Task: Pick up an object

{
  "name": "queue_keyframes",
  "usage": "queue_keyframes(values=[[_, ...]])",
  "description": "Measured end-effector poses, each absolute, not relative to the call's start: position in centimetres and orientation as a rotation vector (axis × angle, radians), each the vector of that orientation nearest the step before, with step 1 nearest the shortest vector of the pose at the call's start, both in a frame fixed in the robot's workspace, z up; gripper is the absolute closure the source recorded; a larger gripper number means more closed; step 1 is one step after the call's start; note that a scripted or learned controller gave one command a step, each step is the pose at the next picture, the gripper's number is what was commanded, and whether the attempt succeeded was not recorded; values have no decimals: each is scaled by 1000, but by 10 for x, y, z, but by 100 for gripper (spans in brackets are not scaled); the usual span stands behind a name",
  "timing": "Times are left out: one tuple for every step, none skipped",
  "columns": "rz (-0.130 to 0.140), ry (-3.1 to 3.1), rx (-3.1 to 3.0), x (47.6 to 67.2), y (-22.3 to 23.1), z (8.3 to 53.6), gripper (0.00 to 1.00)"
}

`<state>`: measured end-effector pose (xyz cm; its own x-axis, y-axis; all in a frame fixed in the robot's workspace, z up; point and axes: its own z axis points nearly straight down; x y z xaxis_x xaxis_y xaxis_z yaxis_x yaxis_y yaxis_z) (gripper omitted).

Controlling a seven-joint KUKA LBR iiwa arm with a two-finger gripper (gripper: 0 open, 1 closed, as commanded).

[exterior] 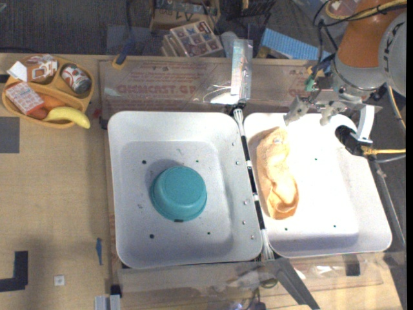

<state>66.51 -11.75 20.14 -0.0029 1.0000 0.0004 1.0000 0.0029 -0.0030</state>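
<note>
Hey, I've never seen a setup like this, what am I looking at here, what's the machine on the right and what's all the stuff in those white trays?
This is one picture from a camera fixed above a workbench, looking down at a slant. The grey and orange machine at the upper right is a robot arm. Its gripper, a two-finger claw for picking things up, hangs over the far edge of the right bin. Nothing is seen between its fingers.

Two shallow white bins sit side by side. The left bin holds a teal bowl turned upside down. The right bin holds a crumpled yellowish cloth along its left side.

At the upper left of the bench, outside the bins, sits an orange tray with a banana and some small packaged items.
</note>
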Motion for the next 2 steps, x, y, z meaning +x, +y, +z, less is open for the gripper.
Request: queue_keyframes(values=[[-3,-2253,-2196,667,-100,97,0],[-5,-2253,-2197,667,-100,107,100]])
